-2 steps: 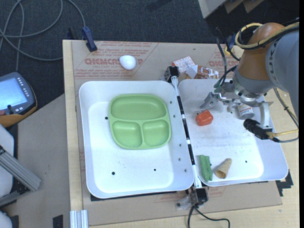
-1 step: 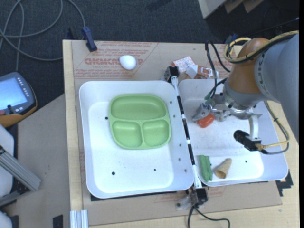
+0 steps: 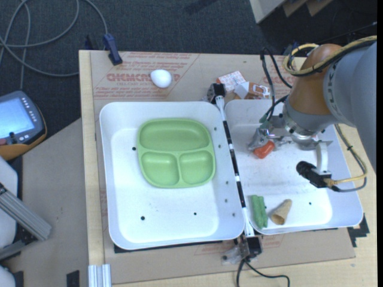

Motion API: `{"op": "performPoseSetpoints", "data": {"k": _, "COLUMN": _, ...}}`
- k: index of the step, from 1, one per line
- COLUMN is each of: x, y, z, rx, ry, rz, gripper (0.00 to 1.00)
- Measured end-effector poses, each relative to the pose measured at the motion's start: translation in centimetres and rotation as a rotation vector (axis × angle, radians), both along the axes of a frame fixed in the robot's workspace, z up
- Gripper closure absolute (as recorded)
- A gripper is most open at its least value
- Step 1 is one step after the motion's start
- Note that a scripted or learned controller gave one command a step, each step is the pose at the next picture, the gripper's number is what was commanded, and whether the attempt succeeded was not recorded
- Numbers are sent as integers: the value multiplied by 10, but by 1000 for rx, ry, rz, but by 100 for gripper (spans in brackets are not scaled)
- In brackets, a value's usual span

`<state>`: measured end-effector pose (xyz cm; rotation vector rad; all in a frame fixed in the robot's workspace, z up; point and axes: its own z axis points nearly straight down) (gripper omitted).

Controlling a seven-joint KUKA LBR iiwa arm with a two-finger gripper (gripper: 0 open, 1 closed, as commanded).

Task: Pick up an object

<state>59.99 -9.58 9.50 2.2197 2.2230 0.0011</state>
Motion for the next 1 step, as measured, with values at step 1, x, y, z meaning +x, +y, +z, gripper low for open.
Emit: {"op": "performPoseSetpoints", "data": {"k": 1, "x": 21, "y": 75, "z": 102, "rx": 1, "ry": -2, "rz": 0, "gripper": 100}}
